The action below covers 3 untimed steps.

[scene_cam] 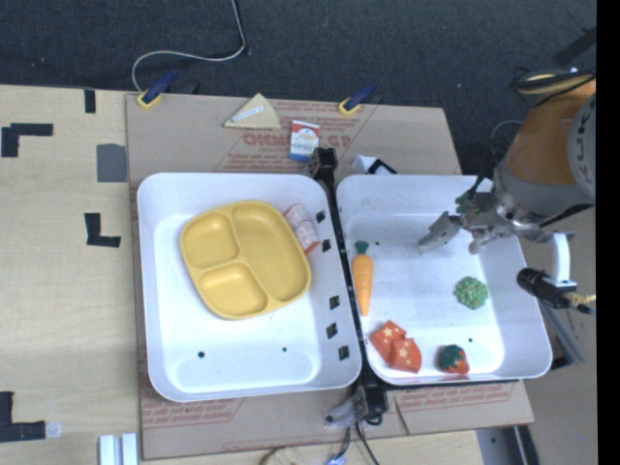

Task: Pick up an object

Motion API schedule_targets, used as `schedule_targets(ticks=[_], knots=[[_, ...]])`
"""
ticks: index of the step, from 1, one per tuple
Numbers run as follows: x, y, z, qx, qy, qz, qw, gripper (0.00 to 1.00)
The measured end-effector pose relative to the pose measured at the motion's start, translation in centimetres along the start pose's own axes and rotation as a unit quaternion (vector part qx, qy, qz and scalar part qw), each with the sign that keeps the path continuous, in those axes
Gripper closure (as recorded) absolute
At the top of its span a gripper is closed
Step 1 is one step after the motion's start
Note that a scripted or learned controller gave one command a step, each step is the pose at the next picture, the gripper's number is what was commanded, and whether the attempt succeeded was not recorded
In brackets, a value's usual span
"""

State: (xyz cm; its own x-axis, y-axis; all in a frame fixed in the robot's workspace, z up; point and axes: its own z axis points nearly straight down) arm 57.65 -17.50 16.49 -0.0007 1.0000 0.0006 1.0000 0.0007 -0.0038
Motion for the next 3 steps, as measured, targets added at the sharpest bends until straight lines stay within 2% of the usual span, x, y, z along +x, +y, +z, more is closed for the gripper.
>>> schedule_targets(ticks=[1, 2, 3], knots=[[-4.9, 4.3, 2.1, -0.001, 0.000, 0.000, 1.0000, 0.00], [-4.9, -2.8, 2.0, -0.001, 0.000, 0.000, 1.0000, 0.00], [-4.9, -4.8, 7.8, -0.004, -0.001, 0.000, 1.0000, 0.00]])
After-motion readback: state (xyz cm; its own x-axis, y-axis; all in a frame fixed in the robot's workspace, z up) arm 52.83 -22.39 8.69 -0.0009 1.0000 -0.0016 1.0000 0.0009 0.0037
